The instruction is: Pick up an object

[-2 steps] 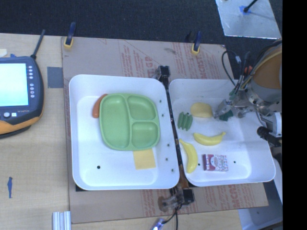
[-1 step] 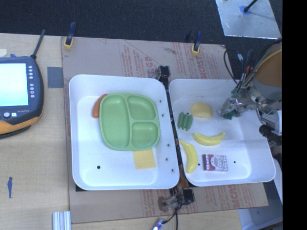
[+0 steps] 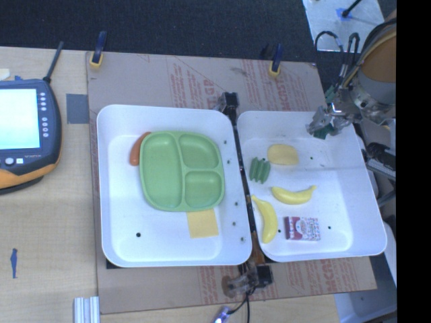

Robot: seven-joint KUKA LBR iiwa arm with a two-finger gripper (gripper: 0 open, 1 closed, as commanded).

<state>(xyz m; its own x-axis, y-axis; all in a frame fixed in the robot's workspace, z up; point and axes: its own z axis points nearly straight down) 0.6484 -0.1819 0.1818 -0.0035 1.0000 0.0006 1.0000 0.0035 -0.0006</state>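
Left of the table [image 3: 67, 247]: a tablet-like controller [image 3: 23, 130] parked clear of the work. Left bin [image 3: 111, 180]: green divided plate [image 3: 182, 170], smooth moulded plastic, lying flat; an orange piece [image 3: 136, 150] half tucked under its left edge; flat yellow square [image 3: 203, 224] touching its lower edge. Right bin [image 3: 350, 234], candidates loosely scattered so each can be grabbed alone: ribbed green piece [image 3: 260, 169], pale yellow lump [image 3: 283, 155], two curved glossy bananas [image 3: 293, 194] [image 3: 267, 219], small flat red-and-white packet [image 3: 301, 228]. My gripper [image 3: 323, 126] hovers at that bin's upper right corner, apart from all of them, holding nothing. Whether my fingers are spread or pressed together, I can't tell at this angle. Lump is nearest, probably the easiest grab.
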